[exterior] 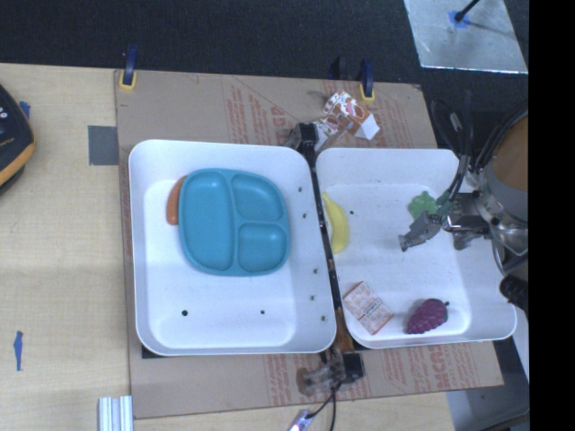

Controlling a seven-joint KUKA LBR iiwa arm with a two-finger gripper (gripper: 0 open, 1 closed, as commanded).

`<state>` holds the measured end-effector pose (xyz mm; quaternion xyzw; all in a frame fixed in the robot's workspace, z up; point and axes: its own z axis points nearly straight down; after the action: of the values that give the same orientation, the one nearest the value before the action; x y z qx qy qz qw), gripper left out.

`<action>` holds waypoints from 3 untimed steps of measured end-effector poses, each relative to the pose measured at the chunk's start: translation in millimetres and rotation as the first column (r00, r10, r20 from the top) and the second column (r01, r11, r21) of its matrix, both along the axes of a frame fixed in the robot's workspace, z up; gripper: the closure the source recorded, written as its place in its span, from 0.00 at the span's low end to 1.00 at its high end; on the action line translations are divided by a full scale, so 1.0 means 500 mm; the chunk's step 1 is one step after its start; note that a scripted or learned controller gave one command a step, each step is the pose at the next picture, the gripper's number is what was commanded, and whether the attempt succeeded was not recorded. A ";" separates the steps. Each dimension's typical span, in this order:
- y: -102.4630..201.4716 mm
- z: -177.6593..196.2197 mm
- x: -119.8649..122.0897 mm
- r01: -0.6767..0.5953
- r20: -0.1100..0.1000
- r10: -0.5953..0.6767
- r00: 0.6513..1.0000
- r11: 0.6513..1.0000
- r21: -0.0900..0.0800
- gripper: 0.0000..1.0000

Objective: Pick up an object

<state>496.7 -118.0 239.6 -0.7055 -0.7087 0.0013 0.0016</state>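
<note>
In the right bin [395, 173] lie a yellow banana-like piece [337, 223] against the left wall, a small green object [422, 206] towards the right, a small printed carton [366, 307] near the front, and a purple bunch of grapes [428, 315] beside it. My gripper [415, 234] reaches in from the right and hangs over the bin's right half, just below and beside the green object. Nothing can be seen held in it. The carton and grapes lie well in front of it.
The left bin [225, 321] holds a blue divided plate [235, 221] with an orange item [172, 203] peeking out at its left edge. A crumpled wrapper [346, 115] lies behind the bins on the cardboard. A yellow-black device [13, 137] sits at the far left.
</note>
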 end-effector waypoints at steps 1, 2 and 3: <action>0.050 -0.033 0.166 -0.001 0.000 0.001 1.000 1.000 -0.002 0.00; 0.067 -0.005 0.126 0.000 -0.001 0.000 1.000 1.000 -0.001 0.00; 0.079 -0.097 0.162 -0.001 -0.001 0.001 1.000 1.000 -0.002 0.00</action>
<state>577.8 -78.3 191.0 -0.7051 -0.7091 0.0024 0.0014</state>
